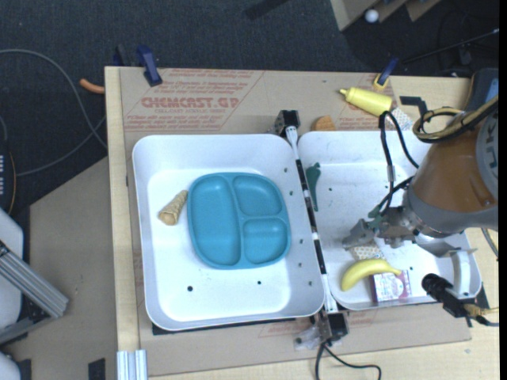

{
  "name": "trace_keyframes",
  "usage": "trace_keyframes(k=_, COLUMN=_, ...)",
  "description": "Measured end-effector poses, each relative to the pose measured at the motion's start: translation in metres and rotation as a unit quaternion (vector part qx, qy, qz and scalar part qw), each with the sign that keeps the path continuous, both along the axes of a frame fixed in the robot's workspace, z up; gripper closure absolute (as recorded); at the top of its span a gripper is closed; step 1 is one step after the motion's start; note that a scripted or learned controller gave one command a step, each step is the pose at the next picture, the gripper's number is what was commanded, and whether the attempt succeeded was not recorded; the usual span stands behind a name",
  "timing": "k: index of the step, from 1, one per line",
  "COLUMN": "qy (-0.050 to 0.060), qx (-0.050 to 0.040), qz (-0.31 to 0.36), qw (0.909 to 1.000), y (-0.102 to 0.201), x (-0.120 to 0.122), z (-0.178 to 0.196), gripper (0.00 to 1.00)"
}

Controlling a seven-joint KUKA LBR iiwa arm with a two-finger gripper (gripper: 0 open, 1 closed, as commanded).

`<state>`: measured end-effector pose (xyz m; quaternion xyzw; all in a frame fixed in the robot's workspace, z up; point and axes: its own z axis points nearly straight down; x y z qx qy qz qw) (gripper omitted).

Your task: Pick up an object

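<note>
Yellow banana (369, 272): curved, smooth, lying in the right bin (348, 165) near its front edge, beside a pink box (390, 286).
Gripper (366, 238): low, just above the banana; finger spread cannot be told.

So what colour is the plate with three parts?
Blue, a light teal blue. The plate shows best in the camera view, in the left bin.

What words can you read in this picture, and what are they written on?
"CHEMCAST GP", in big red letters, on the brown board under the bins.
Smaller red lines above and below that on the board: too blurred to read.
Print on the small pink and white box beside the banana: too small to read.
</note>
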<state>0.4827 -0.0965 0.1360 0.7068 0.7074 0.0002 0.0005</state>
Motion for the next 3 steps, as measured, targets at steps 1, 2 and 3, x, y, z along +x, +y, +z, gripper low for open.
trace_keyframes(k=1, qy=0.000, qx=-0.0005, qz=0.000, qw=1.0000, y=-0.034, x=0.053, z=-0.052, gripper=0.00)
trace_keyframes(k=2, qy=0.002, qx=0.0007, qz=-0.001, qw=1.0000, y=-0.017, x=-0.004, z=-0.052, gripper=0.00)
trace_keyframes(k=3, qy=0.001, qx=0.0011, qz=0.000, qw=1.0000, y=0.005, x=-0.004, z=-0.052, gripper=0.00)
